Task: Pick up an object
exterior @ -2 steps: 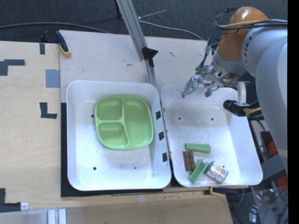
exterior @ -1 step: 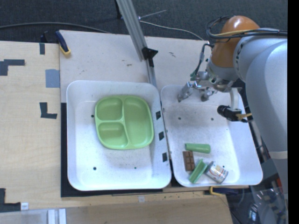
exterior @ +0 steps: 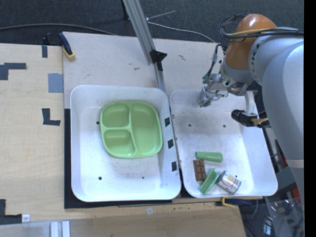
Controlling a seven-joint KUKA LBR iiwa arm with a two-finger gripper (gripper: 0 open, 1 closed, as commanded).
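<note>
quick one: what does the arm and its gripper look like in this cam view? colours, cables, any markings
The arm has a bulky, smooth, rounded light-grey shell with a glossy orange band above the wrist. Thin dark cables loop over the orange section. The gripper is a small metallic grey assembly with dark parts. No markings or labels are legible.

Bench (exterior: 113, 58), pale top. On it: left bin (exterior: 84, 181) w/ right bin (exterior: 256, 181) touching its right side. Blue-yellow clamp (exterior: 66, 46) at bench edge, up-left of left bin.
</note>
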